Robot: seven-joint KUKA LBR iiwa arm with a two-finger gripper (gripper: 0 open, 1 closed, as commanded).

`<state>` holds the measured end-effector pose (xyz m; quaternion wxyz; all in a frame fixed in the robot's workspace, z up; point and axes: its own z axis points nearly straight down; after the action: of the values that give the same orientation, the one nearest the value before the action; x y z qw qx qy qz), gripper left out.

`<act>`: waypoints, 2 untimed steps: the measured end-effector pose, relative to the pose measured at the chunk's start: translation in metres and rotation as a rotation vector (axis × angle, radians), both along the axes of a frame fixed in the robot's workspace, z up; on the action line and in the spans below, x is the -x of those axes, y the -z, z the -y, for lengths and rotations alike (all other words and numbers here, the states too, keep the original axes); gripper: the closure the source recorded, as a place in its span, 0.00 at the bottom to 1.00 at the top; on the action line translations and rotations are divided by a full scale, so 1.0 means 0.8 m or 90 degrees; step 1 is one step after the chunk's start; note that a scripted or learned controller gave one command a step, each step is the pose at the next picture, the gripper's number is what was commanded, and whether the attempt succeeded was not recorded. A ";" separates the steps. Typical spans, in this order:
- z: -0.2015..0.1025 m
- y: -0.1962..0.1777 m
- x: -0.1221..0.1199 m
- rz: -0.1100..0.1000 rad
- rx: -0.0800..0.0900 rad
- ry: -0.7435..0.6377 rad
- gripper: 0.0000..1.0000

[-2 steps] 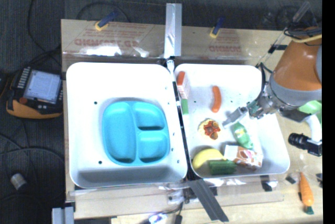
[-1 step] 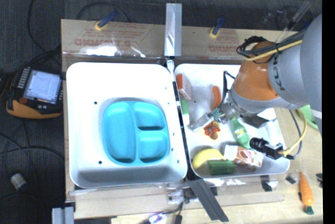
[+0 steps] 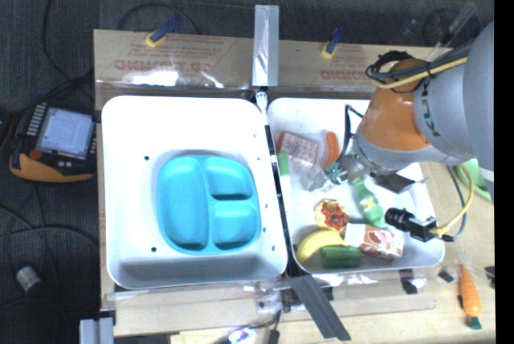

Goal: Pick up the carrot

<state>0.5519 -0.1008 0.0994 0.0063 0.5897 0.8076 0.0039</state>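
You are working in the right bin (image 3: 430, 250), where the carrot (image 3: 332, 145) lies toward the far side, a short orange piece just right of a clear packet with a red-printed label (image 3: 298, 148) and close to the divider end of the clutter. The arm (image 3: 438, 113) comes in from the right with its orange band over the bin's far right part, and the gripper (image 3: 347, 168) sits low just near of the carrot – close beside it, though from this slant you cannot tell whether it touches. Whether the gripper is spread or pressed together cannot be told here; the wrist and the crinkled wrapper hide its tips, and nothing can be seen pinched in it. To do this step well, I judge you should centre over the carrot's short body rather than its end, and line up across its narrow width, since the packet on the left and a green bottle (image 3: 369, 203) on the near side crowd the approach – a sideways miss would likely catch plastic instead. The banana (image 3: 309, 242), a green vegetable (image 3: 341, 256) and a small carton (image 3: 381, 241) lie along the near edge, well clear. The left bin (image 3: 128, 121) holds a blue divided tray (image 3: 207, 202)
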 end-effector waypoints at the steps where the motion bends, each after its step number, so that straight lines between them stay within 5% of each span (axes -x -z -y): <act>1: 0.000 0.000 0.000 0.000 0.000 0.000 0.00; 2: 0.046 -0.041 -0.054 -0.009 0.000 -0.106 0.00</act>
<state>0.5951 -0.1373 0.1325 0.0001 0.5206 0.8538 0.0000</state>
